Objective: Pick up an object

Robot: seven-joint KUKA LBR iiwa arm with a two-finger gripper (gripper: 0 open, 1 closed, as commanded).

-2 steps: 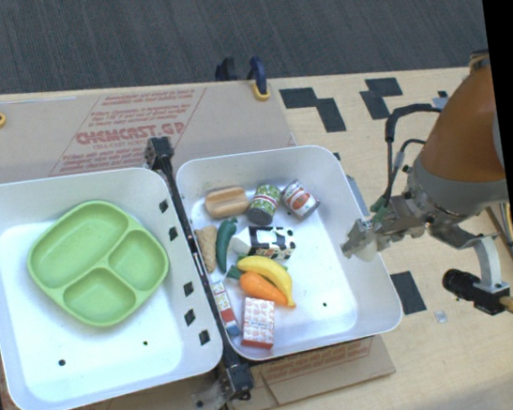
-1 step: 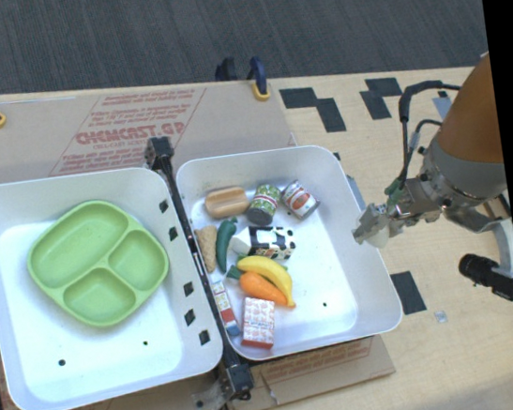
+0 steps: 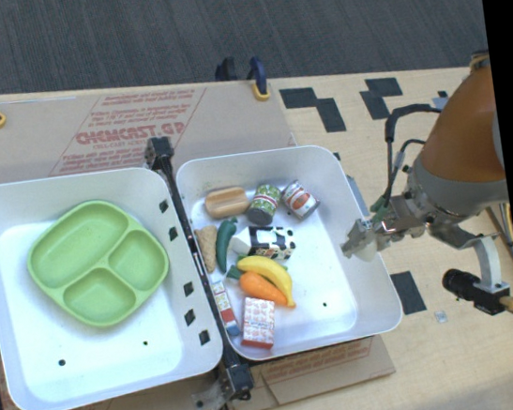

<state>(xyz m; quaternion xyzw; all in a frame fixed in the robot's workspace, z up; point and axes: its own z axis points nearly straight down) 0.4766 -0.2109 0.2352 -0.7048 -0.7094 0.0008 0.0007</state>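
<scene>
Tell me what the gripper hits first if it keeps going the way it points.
Probably the right bin's right wall; the gripper sits at that rim, pointing left. If it clears the rim, the banana likely comes next; height is unclear.

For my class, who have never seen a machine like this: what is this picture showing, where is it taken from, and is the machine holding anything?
This is one camera fixed above a bench, looking down at a slant. The grey and orange shape at the right is a robot arm; its two-finger gripper hovers over the right rim of the right bin, with nothing visible between its fingers. The left bin holds a green divided plate. The right bin holds toy food: a banana, a carrot, a bread roll, a green cucumber, two cans and a small carton. The robot's job is to pick up an object; none is lifted yet.
</scene>
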